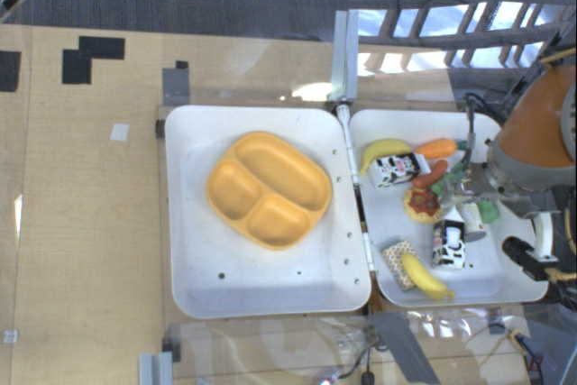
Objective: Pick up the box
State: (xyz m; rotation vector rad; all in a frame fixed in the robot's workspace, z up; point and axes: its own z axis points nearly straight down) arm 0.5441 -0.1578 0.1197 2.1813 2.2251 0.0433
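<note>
Setting: a pale wood-toned desk (81, 221) is seen from above against dark carpet, bearing two shallow white bins side by side, the left bin (194, 284) and the right bin (505, 288).

Hand: the hand (469, 194) is lowered into the right bin from the right, below the orange band of the arm (541, 126). Whether it is parted or closed cannot be told, and nothing can be seen gripped in it.

Nearest target: a small black-and-white patterned box (450, 245) stands just below the hand, apparently on end, its long axis running roughly up and down the view. It appears to be touching or nearly touching the hand's lower end; which of the two cannot be made out.

Second box: a similar patterned box (398, 169) lies to the upper left of the hand, long axis roughly across the view, just beside a banana (383, 149).

Deciding relation: the lower box is judged the nearer, so a short shift toward the near rim would be called for.

Around the hand: a carrot (436, 149), reddish toy food (422, 201) and green pieces (487, 212) are crowded close; a second banana (424, 275) and a cracker-like piece (398, 259) lie beside the lower box.

Further out: a yellow divided plate (269, 190) rests in the left bin.

Hidden: the fingertips and the objects directly under the wrist are masked by clutter.
</note>
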